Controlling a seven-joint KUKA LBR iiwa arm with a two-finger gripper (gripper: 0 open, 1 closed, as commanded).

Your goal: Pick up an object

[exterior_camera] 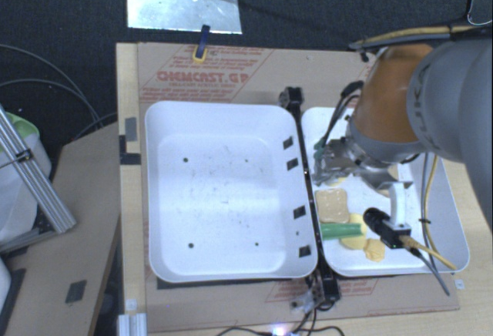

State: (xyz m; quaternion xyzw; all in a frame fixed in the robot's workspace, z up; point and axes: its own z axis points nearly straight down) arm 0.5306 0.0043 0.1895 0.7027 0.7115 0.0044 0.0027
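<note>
In the right bin lie a tan square slab, a green cylinder just below it, and pale yellow pieces toward the front. My gripper hangs low over the bin's left half, directly above the tan slab's far edge. The arm's orange band and grey wrist cover the bin's far part. The metal fingers are small and crowded together in this view, and nothing shows between them.
The left bin is a bare white tray with a few dark specks. A black divider with clips runs between the bins. A blue and yellow clamp sits on the cardboard at the back.
</note>
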